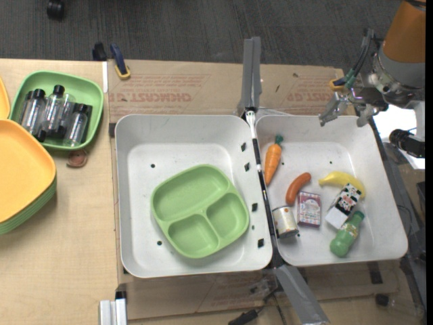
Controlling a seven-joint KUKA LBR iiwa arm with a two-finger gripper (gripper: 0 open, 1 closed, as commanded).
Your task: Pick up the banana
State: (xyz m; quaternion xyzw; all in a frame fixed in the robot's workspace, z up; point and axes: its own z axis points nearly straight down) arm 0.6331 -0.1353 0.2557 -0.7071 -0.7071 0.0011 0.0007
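Nearest you, the green divided plate [199, 212] lies in the left bin [128, 181]. Moving right into the right bin [385, 246], you find a carrot [272, 160], a small can [285, 221], a sausage [297, 187], and a pink card box [310, 208]. Your banana [342, 179] lies further right, touching the cow-print carton [344, 205] above the green bottle [346, 235]. Over the bin's far right corner hangs the gripper [348, 108], fingers spread, pinching nothing, well apart from the banana.
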